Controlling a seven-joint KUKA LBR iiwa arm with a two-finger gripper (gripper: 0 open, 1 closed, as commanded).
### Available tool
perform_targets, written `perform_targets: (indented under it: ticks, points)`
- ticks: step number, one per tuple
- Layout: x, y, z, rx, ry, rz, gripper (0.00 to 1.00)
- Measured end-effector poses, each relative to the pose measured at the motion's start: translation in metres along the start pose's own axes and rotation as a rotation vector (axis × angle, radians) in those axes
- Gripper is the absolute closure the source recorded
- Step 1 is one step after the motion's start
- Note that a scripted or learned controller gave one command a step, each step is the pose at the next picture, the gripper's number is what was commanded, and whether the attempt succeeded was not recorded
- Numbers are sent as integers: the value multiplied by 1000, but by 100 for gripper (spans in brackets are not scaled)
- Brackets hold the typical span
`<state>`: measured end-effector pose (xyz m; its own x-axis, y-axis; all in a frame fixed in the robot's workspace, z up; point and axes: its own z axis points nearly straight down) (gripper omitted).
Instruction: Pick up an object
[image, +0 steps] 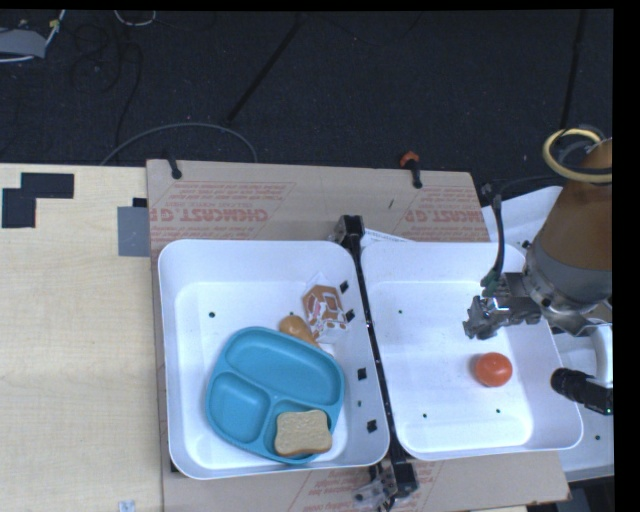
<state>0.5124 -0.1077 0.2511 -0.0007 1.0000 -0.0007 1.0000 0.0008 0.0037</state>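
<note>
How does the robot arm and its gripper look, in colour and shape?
The arm is thick and rounded, with an orange band over a grey section near the wrist. A yellowish ring of cable loops at its top, and a dark cable runs down its side. The gripper is small, dark metal with an uneven, blocky outline.

Two white bins (450, 440) sit on brown cardboard (290, 200) printed with red lettering. The tabletop (70, 350) is pale wood with black and grey patches toward ten o'clock. In the left bin (185, 300) lie a light blue divided plate (270, 390), a tan bread slice (303, 433), an orange-brown lump (294, 326) and a brown-and-white wrapper (324, 308). The right bin has a red-orange ball (493, 369). The tool (487, 318) is dark grey.
</note>
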Motion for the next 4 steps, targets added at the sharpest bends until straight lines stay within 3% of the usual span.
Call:
perform_targets:
  ticks: [1, 4]
  points:
    - [-1, 0, -3, 6, 1, 0, 100]
    - [162, 22, 35, 9, 2, -4, 100]
